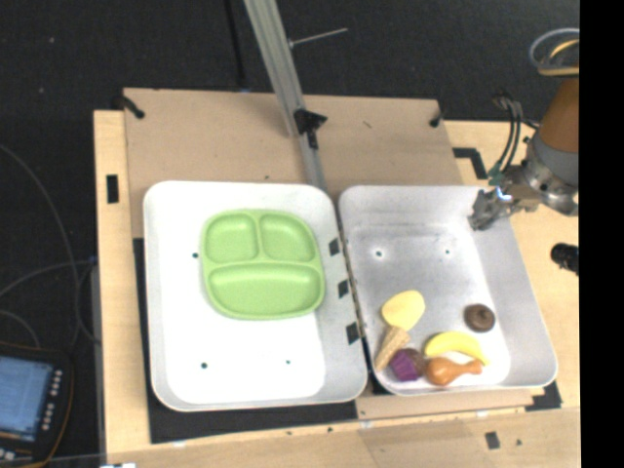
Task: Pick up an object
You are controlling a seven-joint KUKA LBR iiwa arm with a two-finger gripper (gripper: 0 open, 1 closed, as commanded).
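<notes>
Two white bins sit side by side on the bench. The left bin (175, 359) holds a green divided plate (261, 265) in its far half. The right bin (429, 232) has a cluster of toy food at its near end: a yellow ice-cream cone (399, 322) near the left wall, a purple piece (406, 365) just near of it, a banana (456, 345) to the right, an orange drumstick (450, 368) touching the banana's near side, and a brown donut (478, 317) a little apart to the far right. The gripper (485, 210) hangs over the right bin's far right corner, well apart from the food, holding nothing; I cannot tell how wide it stands. The arm (556, 154) comes in from the right.
</notes>
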